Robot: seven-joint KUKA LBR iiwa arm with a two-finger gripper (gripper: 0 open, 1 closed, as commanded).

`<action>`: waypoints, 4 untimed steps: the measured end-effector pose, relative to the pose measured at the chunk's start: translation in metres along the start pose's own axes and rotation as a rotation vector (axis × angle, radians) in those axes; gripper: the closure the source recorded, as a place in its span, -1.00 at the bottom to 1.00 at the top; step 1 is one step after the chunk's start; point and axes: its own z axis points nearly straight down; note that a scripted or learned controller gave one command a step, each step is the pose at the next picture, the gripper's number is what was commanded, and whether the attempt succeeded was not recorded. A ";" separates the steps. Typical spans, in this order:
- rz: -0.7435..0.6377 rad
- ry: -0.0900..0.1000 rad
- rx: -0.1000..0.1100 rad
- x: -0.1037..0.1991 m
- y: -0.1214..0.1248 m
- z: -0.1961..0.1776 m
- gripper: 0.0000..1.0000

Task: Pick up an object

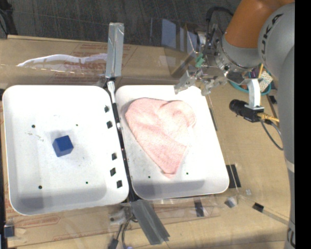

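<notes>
One pink cloth [162, 133] lies crumpled in the right bin [216, 162]; left of it, a blue cube [63, 144] sits in the left bin [20, 113]. Above the cloth's far edge hovers the gripper [193, 87], fingers spread, holding nothing; lifting remains undone.

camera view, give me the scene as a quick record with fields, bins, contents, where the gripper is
left bin: white, shallow, holds one blue cube left of its middle
right bin: white, shallow, holds a pink cloth, crumpled, spread over most of the floor
bins: side by side, touching along the centre divide
gripper: above the far edge of the right bin, near the cloth's far corner, with nothing between its fingers
arm: reaches in from the right, orange band above the wrist
cube: untouched, apart from the gripper
</notes>
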 end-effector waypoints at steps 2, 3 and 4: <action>-0.187 -0.001 -0.007 0.061 -0.038 0.192 -1.00; -0.190 -0.001 -0.004 0.062 -0.038 0.184 1.00; -0.190 -0.002 -0.004 0.062 -0.038 0.184 -1.00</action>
